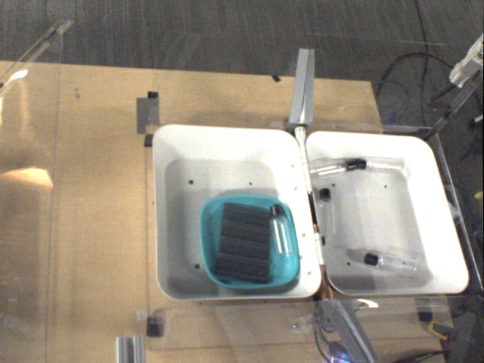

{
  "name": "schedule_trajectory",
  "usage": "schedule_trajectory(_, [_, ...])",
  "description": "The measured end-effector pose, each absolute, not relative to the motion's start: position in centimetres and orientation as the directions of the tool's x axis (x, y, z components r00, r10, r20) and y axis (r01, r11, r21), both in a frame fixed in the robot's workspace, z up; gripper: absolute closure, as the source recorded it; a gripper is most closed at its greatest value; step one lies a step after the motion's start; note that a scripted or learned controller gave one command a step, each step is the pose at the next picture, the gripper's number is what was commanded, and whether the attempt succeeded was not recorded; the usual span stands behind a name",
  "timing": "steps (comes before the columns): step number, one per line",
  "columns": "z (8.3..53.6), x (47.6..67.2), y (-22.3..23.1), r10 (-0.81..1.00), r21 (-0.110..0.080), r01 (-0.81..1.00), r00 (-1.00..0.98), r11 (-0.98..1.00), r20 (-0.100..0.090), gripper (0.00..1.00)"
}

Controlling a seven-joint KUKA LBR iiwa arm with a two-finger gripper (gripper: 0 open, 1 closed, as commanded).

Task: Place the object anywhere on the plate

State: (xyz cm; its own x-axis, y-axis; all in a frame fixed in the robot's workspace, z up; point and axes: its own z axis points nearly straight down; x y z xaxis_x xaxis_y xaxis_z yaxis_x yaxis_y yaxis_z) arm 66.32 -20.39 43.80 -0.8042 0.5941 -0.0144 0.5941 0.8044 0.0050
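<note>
A teal plate (209, 229) lies in the front half of the left white bin (180, 187). A dark ridged block (243, 242) rests flat across the plate's middle. Beside it, along the plate's right side, lies a clear tube with a black cap (281, 233). In the right white bin (442, 203) there are two more clear tubes with black caps, one near the back wall (346, 165) and one near the front (384, 261). A small black piece (324, 194) sits by that bin's left wall.
A grey upright post (303, 89) stands behind the seam between the bins. Small black clamps (150, 112) mark the wooden bench (83, 203). Cables and a pale bracket (469, 63) sit at the far right, off the bench.
</note>
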Motion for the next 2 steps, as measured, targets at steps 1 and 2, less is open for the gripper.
schedule_trajectory(1, [43.8,66.3,-20.4,0.593,0.005,0.593,-0.805,0.805,-0.014,0.00])
schedule_trajectory(2, [43.9,53.3,-20.6,0.569,0.004,0.569,-0.822,0.823,-0.013,0.00])
